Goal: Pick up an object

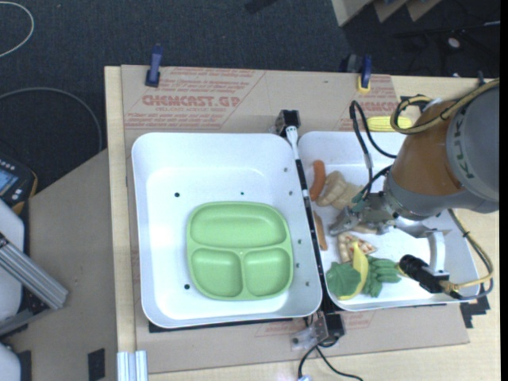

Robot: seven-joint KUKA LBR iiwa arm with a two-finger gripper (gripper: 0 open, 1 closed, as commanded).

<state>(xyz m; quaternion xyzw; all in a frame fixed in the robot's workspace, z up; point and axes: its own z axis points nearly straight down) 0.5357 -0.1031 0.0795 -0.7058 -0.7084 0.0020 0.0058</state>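
Camera view puts the gripper (pixel 359 215) low among crowded toy foods (pixel 333 187) in the right bin (pixel 333 145); its grasp cannot be judged. Clutter could spoil the pick.

Arm (pixel 444 161) low over right bin's (pixel 468 284) toys, perhaps touching.

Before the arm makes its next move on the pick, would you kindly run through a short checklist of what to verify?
1. Gripper over the right bin, among the objects: ok.
2. Fingers open or shut: cannot tell, the wrist hides them.
3. An object held: cannot tell.
4. Targets within reach: ok; an orange sausage and a green leafy toy lie near the gripper.
5. Cables clear of the arm: not ok; a black cable loops over the bin beside the wrist.
6. Green divided plate sits in the left bin, apart from the arm: ok.
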